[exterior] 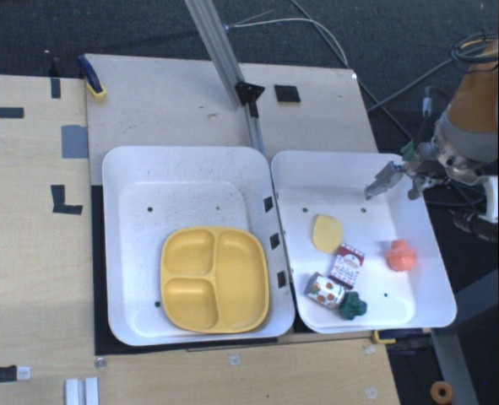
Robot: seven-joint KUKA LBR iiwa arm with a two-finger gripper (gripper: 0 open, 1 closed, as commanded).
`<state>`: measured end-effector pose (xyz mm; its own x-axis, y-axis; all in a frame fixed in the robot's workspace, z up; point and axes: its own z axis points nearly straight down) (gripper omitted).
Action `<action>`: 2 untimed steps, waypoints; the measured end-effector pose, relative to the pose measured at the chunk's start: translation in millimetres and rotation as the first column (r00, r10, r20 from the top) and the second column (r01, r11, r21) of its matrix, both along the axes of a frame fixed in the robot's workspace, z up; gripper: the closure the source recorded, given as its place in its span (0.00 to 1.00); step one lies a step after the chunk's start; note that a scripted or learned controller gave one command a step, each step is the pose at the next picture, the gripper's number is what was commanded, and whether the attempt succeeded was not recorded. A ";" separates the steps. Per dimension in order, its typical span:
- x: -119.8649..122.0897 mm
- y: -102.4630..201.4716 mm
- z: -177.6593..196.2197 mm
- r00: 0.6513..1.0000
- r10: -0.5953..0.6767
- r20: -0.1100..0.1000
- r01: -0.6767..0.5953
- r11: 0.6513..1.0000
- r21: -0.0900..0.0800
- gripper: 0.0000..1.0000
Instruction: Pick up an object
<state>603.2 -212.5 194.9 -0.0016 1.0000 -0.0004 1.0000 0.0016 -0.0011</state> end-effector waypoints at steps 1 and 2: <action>4.9 5.7 -45.8 1.000 0.000 -0.002 0.000 1.000 -0.001 0.00; 14.3 5.9 -101.8 1.000 0.001 -0.002 -0.001 1.000 -0.001 0.00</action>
<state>617.5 -206.6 93.1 -0.0029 1.0000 -0.0009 1.0000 0.0029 -0.0032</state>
